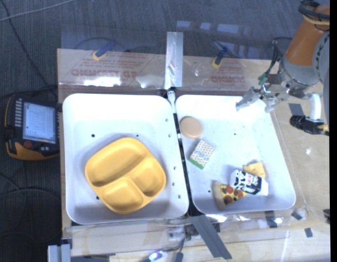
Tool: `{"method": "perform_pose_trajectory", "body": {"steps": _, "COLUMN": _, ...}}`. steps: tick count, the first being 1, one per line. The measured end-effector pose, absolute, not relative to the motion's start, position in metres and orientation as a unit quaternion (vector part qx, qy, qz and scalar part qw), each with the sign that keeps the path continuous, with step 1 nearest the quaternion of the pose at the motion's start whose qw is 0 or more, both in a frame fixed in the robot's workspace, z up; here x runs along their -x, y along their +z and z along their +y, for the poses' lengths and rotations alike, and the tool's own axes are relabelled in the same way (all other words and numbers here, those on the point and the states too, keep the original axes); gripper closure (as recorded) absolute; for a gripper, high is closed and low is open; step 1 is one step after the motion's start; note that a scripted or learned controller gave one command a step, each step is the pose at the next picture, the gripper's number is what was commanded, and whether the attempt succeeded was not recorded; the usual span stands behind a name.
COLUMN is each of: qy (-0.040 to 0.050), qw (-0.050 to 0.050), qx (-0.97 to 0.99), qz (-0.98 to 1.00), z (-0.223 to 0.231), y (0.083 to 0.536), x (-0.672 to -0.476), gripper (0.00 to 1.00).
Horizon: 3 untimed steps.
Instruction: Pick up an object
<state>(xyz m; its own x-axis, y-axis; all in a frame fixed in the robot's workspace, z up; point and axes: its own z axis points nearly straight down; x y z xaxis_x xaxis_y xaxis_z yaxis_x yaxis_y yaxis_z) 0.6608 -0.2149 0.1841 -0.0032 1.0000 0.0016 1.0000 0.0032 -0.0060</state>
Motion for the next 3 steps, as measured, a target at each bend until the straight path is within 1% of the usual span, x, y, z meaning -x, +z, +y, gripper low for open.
{"method": "perform_pose_trajectory", "body": {"steps": 1, "qy": 0.0021, "qw": 0.001, "qx": 0.701, "qz": -0.714, "z": -0.170, "y": 0.090, "x": -0.632, "gripper": 0.00}}
{"method": "perform_pose_trajectory", "body": {"steps": 2, "qy": -0.0015, "qw": -0.003, "qx": 0.714, "qz": -0.700, "z": -0.176, "y": 0.088, "x": -0.659, "gripper": 0.00}}
{"method": "perform_pose_trajectory", "body": {"steps": 3, "qy": -0.0003, "qw": 0.005, "qx": 0.815, "qz": -0.580, "z": -0.211, "y": 0.118, "x": -0.665, "gripper": 0.00}}
